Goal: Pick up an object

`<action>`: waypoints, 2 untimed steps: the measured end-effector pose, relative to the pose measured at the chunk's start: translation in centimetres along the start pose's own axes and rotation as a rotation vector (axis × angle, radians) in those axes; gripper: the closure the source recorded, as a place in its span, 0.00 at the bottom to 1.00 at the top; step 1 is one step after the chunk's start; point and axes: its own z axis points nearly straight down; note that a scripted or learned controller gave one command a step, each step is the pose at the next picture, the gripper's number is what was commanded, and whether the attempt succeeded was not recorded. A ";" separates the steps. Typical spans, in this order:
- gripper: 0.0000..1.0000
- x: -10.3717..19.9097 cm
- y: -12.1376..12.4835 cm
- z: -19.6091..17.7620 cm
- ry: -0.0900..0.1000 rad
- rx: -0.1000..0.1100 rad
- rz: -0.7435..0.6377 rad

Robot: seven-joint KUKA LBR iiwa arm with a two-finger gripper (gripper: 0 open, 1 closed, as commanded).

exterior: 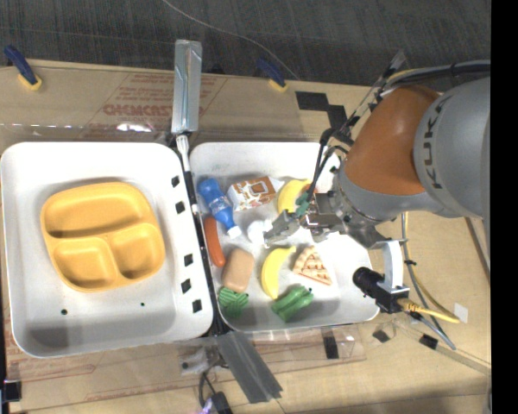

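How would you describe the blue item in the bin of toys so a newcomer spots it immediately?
Start at the right bin, the crowded one beside the bin holding the yellow tray. Along its left wall, near the divider, lies a small blue bottle with a white end, just above an orange-red sausage. It is the only blue thing there.

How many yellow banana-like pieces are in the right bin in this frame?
2. One banana lies mid-bin beside the pizza slice; the other banana sits higher up, partly behind the gripper. More could be hidden under the arm.
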 end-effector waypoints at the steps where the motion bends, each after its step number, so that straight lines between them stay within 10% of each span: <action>1: 0.00 -3.6 3.9 11.8 -0.001 -0.005 -0.058; 2: 0.00 -5.0 13.2 11.9 -0.001 -0.001 0.018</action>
